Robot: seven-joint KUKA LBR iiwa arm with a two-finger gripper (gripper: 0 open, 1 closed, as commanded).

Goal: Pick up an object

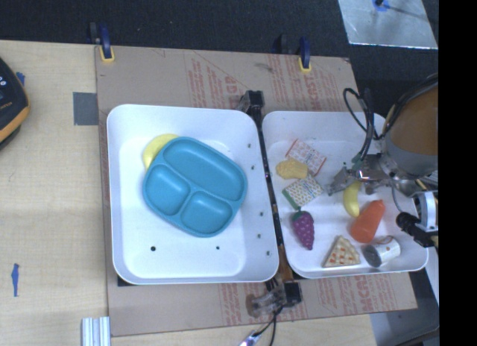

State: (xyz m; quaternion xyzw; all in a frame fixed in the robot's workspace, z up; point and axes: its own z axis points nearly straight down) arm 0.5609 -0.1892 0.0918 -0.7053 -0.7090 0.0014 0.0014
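Blue divided tray [195, 186] in left bin [127, 255]; toy foods in right bin [298, 266], tool [358, 175] above banana [351, 200].

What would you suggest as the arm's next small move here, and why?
Probably a short descent onto the yellow banana-like toy. The tool sits in the right bin just above that toy's upper end, and nothing shows between its fingers. The orange carrot toy lies right beside it, so the drop should stay on the yellow piece.
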